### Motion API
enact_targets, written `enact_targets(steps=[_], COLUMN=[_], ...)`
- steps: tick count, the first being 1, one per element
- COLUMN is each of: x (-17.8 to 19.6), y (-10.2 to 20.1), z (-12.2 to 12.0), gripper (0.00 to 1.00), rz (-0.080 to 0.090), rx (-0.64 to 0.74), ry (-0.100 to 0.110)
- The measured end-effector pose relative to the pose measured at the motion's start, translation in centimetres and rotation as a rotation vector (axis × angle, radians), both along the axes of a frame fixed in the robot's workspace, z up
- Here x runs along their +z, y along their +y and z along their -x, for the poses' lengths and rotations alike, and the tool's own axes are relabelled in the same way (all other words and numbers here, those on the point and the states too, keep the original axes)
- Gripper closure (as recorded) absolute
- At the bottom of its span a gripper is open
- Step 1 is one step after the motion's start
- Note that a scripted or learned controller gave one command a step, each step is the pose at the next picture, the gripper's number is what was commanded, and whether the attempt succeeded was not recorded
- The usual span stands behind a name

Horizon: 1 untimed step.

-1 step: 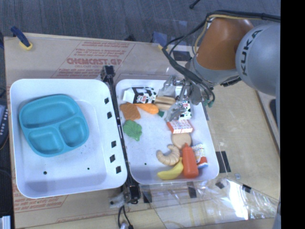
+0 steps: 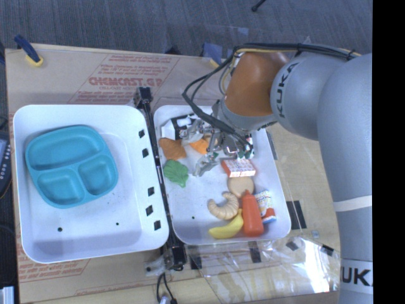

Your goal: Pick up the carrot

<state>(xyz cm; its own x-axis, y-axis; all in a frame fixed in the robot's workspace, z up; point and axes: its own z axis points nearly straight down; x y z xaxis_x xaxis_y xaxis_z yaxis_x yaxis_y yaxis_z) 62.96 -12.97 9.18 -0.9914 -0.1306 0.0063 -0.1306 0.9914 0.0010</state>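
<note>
A grey robot arm with an orange band above its wrist (image 2: 253, 84) reaches in from the right over a cardboard-covered bench (image 2: 95, 75) that carries two shallow white bins side by side. Its metal pincer (image 2: 212, 152) hangs low over the upper part of the right-hand white bin (image 2: 190, 223); the wrist hardware crowds the fingers, so whether they are spread or pressed together cannot be told. The small orange plastic carrot (image 2: 198, 147) lies just left of the pincer, seemingly touching it, though contact is hard to judge. Further left sits a rounded tan-orange toy food piece (image 2: 171, 148), and below that a green leafy plastic vegetable (image 2: 176, 172). Below and right of the pincer lie a small red and white box (image 2: 239, 167), a round tan cookie (image 2: 240, 185), a beige croissant (image 2: 224, 208), a yellow banana (image 2: 226, 228) and a red bottle-shaped toy (image 2: 251, 215). Well left of the pincer, the other white bin (image 2: 82, 242) holds a blue three-compartment plastic tray (image 2: 71, 164).
</note>
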Motion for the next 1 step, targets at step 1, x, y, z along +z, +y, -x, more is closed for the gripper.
enact_targets(steps=[1], x=[1.22], y=[0.22], z=[-0.30], gripper=[1.00], rz=[0.000], rx=[0.006], ry=[-0.008])
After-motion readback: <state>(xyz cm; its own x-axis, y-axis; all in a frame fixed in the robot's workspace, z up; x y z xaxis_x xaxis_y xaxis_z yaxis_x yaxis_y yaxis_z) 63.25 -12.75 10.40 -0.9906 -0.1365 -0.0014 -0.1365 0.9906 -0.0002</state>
